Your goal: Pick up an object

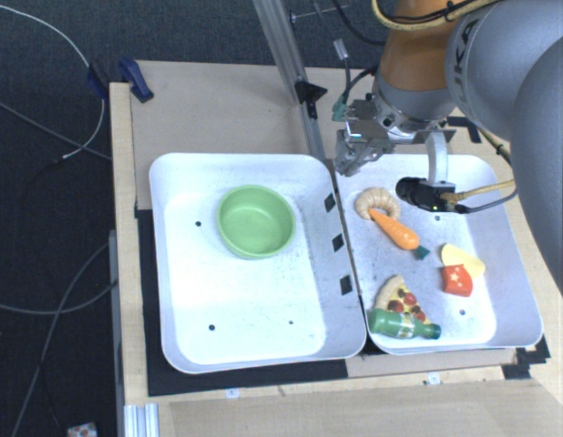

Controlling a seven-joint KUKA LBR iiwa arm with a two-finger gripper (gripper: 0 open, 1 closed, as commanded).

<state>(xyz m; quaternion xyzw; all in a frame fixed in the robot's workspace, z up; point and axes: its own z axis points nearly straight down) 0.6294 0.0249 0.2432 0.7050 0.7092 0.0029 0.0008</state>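
My gripper (353,160) hangs over the far left corner of the right bin (523,309), just above and left of a beige croissant (372,199). An orange carrot (396,231) lies against the croissant, pointing toward the near right. Further forward in the same bin are a yellow cheese wedge (465,258), a red piece (456,281), a pizza slice (399,299) and a green bottle (403,326) lying on its side. Nothing shows in the gripper.
A green bowl (255,220) sits in the left bin (177,271), toward its far middle. A metal pole (286,53) slants up behind the divider between the bins. The arm's bulk covers the far right of the bench.
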